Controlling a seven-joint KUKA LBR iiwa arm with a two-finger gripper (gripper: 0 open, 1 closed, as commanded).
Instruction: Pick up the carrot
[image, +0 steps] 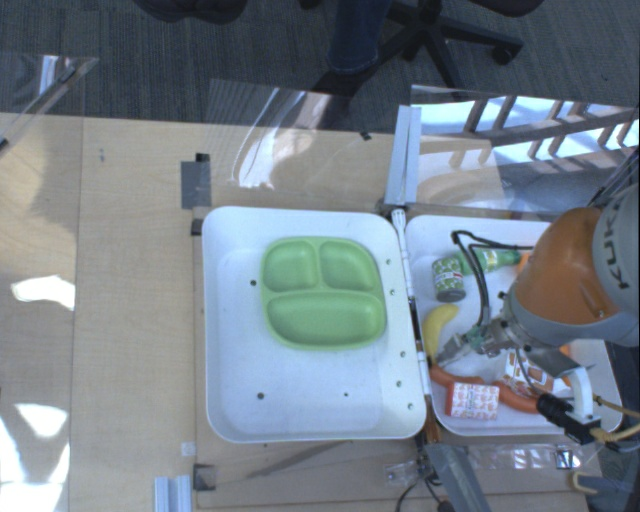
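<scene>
The carrot (500, 392) lies along the near wall of the right bin (425, 260), just below the claw (462, 345) and partly under a small red-and-white box (472, 400). That box is the main hazard: a descent at the carrot's middle would strike or pinch the box instead, and the free ends leave little to grip. A banana (438, 326) sits just left of the claw, close enough to be nudged or caught. The bin wall could block a finger.

The arm (570, 280) hangs over the right bin, wrist tipped down and leftward, claw low above the contents. Its fingers seem slightly spread with nothing between them, though the view is too small to be sure, so I cannot tell.
</scene>
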